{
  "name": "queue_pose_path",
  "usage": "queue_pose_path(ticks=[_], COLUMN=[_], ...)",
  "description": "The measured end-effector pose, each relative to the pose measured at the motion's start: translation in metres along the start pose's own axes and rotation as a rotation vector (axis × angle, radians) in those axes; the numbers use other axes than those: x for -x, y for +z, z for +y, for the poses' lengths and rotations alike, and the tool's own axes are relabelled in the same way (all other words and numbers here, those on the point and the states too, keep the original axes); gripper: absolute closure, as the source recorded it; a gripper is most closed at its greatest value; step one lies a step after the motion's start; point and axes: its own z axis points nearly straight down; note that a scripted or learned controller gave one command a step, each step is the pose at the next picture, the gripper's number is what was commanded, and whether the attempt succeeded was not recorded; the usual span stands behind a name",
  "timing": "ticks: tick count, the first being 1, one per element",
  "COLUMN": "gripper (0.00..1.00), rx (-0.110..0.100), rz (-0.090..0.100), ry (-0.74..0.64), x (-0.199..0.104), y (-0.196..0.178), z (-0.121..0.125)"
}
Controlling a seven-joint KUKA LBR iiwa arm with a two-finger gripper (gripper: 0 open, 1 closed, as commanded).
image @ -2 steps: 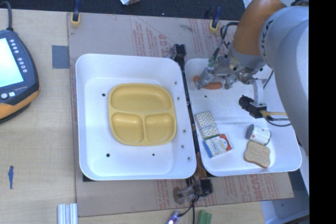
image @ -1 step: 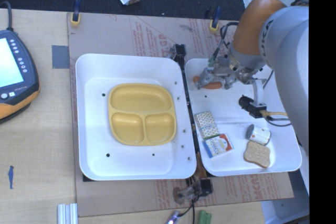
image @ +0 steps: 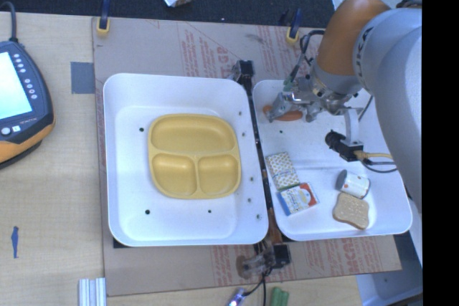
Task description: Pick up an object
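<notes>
- You're watching the gripper (image: 295,105) hanging low over the right bin's (image: 387,226) ten o'clock corner, right where an orange-brown object (image: 278,112) is lying against the wall.
- I cannot tell how it is set for the grasp; the wrist is hiding that.
- You're seeing easier pickings sitting at six o'clock: a patterned packet (image: 282,170), a blue-edged card (image: 297,198) and a toast slice (image: 351,211).
- The left bin (image: 122,154) is cradling a yellow divided tray (image: 193,155).

Overhead, slanted, over both bins (image: 115,154).
</notes>
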Motion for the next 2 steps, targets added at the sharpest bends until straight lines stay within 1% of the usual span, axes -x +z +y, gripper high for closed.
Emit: queue_pose_path(ticks=[2], gripper=[0.0], rx=[0.0], rz=[0.0], ry=[0.0], x=[-0.0002], y=[0.0], z=[0.0])
